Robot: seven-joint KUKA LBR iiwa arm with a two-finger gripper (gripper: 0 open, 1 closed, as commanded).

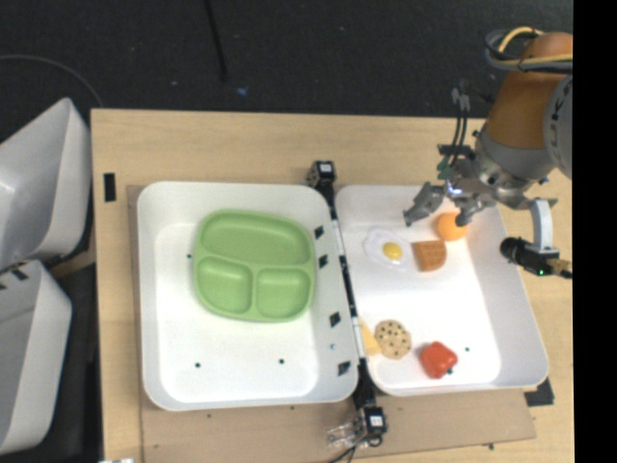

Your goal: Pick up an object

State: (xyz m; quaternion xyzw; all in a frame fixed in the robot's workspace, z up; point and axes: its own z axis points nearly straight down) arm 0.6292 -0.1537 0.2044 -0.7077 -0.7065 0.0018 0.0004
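Note:
The right bin (501, 297) holds several toy foods. An orange ball (449, 227) lies at the back, with a brown toast piece (429, 256) just in front of it and a fried egg (387, 250) to the left. Near the front lie a cookie (392, 339) and a red pepper (438, 358). My gripper (443, 206) hangs over the bin's back right, open, its fingers spread. One dark finger (420, 206) points left and the other sits just above the orange ball. Nothing is between the fingers.
The left bin (164, 355) bears a green divided plate (255, 265). A small yellow piece (369, 340) lies by the cookie against the divider between the bins. White chairs (39, 181) stand off the bench's left side.

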